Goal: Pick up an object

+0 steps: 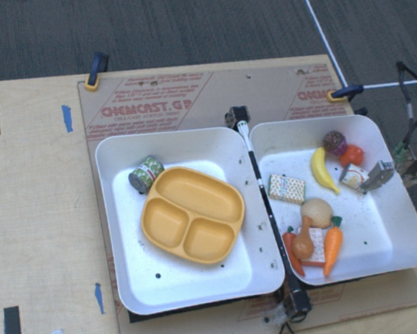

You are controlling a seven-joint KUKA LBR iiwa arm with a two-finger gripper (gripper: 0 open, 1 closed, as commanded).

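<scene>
Two shallow white bins sit side by side on the bench (38, 240), the left bin (119, 231) and the right bin (401, 238). Nearest in the right bin lie one orange carrot (331, 244) and a reddish jumble beside it that is too crowded to count. Beyond these are one pale round item (316, 210), one checkered box (287, 188), one banana (322, 170), one small white packet (352, 176), one red item (352, 155) and one dark purple round item (333, 141). The left bin holds one yellow three-compartment plate (193, 214) and, just beyond its far left edge, one can (146, 174) on its side; its green label is illegible. The gripper (371, 181) enters from the right, slanted low over the right bin, its tip just beside the white packet. Whether it is open or closed cannot be told. Under the bins lies a brown board (208, 96) printed in red "CHEMCAST GP", and again at right, partly covered. Two yellow clamps (96, 70) grip its far edge.
</scene>
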